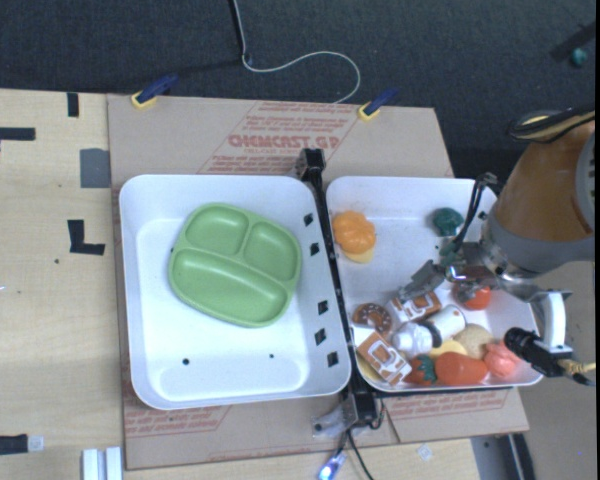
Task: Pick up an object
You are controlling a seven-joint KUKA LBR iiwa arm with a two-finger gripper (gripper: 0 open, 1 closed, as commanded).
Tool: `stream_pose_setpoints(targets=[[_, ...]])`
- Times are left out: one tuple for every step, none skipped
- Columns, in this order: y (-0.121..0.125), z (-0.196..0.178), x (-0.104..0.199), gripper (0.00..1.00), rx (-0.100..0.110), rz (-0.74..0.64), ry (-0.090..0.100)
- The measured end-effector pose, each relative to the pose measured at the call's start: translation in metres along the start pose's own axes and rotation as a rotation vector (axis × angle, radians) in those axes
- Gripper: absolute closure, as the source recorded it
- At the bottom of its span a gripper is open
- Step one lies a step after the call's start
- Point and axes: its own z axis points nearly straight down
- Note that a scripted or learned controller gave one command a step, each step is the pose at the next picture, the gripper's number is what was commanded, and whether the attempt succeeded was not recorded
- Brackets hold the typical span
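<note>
- The cardboard sheet (280,138) under both bins carries red printed lettering near the frame's upper centre that reads "CHEMCAST GP", with smaller red lines around it too fine to read.
- Two clamps, yellow and blue (155,90), pin the cardboard's upper corners; a thin white cable (300,63) loops across the dark floor above.
- The left bin (140,298), centre-left of the frame, holds a green divided plate (237,263) with three compartments, lying tilted toward the bin's upper half.
- The right bin (400,193), centre-right, holds the loose objects: an orange round toy fruit (354,234) alone near its upper left corner, a dark teal lump (446,220) near its upper right, and a crowded heap along the lower edge.
- In that heap: a brown round cookie-like piece (372,316), an orange-and-white printed packet (384,358) whose print cannot be read, a white cylinder with a dark end (430,328), a pale yellow piece (474,342), a red-orange vegetable-like toy (458,370) and a pink piece (502,358).
- The arm (545,203), with its orange band, comes in from the right edge of the frame over the right bin.
- The gripper (450,280) sits low over the upper part of the heap, just above the white cylinder and beside a small red piece (477,296); whether it is spread or pressed together cannot be told, and nothing can be seen held in it.
- The orange fruit lies well apart from the gripper, to the upper left of it.
</note>
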Motion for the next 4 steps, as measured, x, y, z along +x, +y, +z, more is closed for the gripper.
stream_pose_setpoints(targets=[[-0.012,0.108,0.033,0.00,-0.014,-0.001,-0.006],[-0.014,0.095,0.033,1.00,-0.004,0.001,-0.001],[-0.012,-0.063,0.124,1.00,-0.018,-0.013,0.005],[-0.014,-0.192,0.167,1.00,-0.016,-0.008,0.004]])
